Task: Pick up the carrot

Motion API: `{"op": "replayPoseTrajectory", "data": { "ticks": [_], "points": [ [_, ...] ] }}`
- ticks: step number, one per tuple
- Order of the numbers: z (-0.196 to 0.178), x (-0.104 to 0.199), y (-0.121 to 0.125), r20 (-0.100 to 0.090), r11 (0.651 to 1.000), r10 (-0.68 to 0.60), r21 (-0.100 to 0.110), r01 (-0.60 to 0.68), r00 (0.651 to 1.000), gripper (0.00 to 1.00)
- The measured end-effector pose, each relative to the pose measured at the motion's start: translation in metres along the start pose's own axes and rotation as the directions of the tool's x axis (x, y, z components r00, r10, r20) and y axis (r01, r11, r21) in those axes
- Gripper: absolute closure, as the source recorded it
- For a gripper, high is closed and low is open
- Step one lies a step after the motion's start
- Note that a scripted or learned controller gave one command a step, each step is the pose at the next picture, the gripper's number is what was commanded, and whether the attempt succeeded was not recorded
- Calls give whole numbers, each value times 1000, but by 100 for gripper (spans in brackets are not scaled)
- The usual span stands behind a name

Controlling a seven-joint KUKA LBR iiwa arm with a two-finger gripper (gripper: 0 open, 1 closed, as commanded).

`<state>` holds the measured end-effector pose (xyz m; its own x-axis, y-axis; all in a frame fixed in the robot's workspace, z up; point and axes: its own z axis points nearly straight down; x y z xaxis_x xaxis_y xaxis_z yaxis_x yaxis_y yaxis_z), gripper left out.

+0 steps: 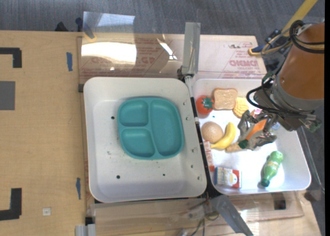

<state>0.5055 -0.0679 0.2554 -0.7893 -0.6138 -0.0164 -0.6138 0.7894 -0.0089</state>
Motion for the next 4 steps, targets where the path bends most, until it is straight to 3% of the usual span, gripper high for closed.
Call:
{"op": "replayPoseTrajectory", "data": {
  "ticks": [3,4],
  "points": [
    [-32,-7,-2,22,1000,6,12,-6,1000,100],
    [18,77,-74,-16,999,46,-8,-47,999,100]
  ]
}}
